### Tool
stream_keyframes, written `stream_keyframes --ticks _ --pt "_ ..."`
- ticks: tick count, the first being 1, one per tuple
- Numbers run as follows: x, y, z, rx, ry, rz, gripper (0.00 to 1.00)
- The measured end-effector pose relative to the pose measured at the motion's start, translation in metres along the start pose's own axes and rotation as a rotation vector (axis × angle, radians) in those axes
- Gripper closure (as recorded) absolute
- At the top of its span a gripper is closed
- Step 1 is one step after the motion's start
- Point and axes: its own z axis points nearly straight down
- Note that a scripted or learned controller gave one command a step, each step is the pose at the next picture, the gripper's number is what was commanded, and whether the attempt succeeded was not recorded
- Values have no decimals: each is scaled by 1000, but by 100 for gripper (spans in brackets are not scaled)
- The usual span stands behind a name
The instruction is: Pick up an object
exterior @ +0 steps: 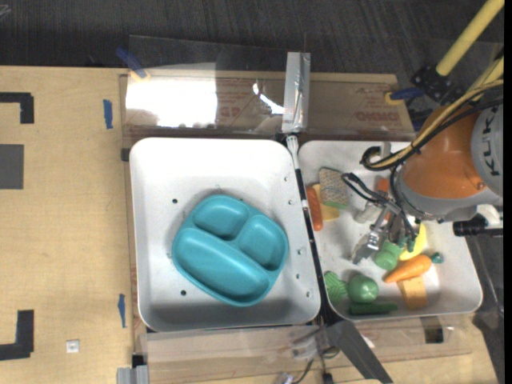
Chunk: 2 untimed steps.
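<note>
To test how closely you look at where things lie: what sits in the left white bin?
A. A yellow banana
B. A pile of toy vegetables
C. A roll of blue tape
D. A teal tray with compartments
D: the teal tray with compartments lies in the left white bin, while the toy vegetables lie in the right white bin.

White letters "KU" on the grey arm (490, 138) at the right edge, cut off by the frame, faint reddish print on the cardboard strip (352, 106) behind the bins, too blurred to read, no other legible text
</note>
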Motion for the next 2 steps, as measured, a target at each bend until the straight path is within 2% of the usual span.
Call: stream_keyframes --ticks 1,2 --pt "-61 -32 2 1 1 -342 0" --pt "-24 -72 1 0 6 -377 0"
